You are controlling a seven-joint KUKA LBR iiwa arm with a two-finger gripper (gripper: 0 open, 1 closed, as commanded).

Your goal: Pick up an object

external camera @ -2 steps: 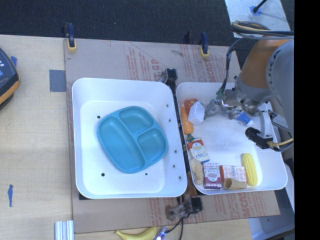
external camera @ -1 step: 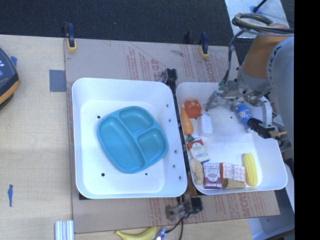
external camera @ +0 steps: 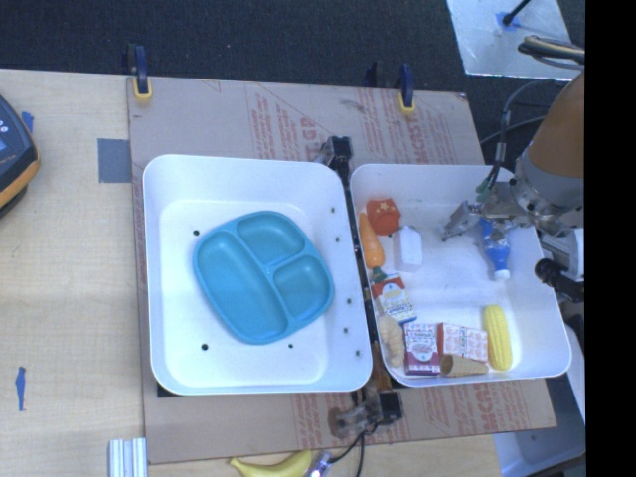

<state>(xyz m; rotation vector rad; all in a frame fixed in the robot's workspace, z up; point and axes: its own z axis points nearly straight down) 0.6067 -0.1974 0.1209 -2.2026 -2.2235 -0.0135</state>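
Two white bins side by side. Left bin [external camera: 159, 266]: one blue divided plate [external camera: 260, 276]. Right bin [external camera: 542, 361]: one red block [external camera: 383, 215], one carrot [external camera: 371, 243], one small white piece [external camera: 409, 247], one corn cob [external camera: 498, 337], several packets along the near wall, one blue-and-white tube [external camera: 497, 251]. Gripper [external camera: 484, 219] low over the bin's far right part; the tube lies just beside and below its grey fingers [external camera: 459, 221], not visibly between them. Cannot tell finger spread. Arm [external camera: 556, 142] enters from the right, wrist bent down.
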